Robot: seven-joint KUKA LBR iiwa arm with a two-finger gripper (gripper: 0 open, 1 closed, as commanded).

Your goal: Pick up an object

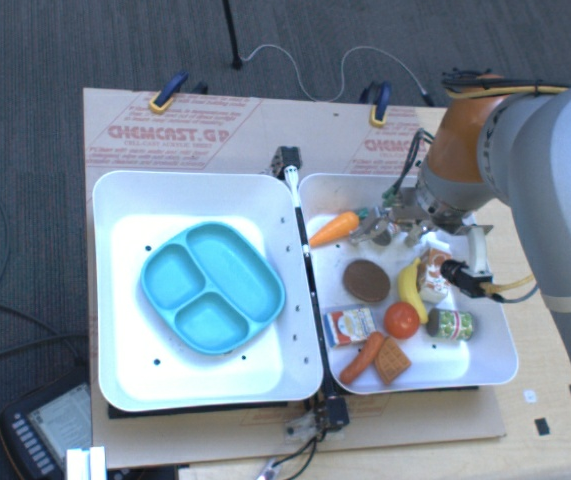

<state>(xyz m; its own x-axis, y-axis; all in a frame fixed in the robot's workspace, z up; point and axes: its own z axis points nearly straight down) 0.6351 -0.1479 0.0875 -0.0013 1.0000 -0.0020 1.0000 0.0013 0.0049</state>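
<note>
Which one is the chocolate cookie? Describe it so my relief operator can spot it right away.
Look in the right-hand bin, the one crowded with toy food. Near its middle, below the orange carrot and left of the yellow banana, lies the cookie. It is the only flat, dark brown disc there.

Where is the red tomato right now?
The red tomato sits in the right bin, toward its near side. It lies just below the banana, with the green can on its right and the cracker below.
</note>
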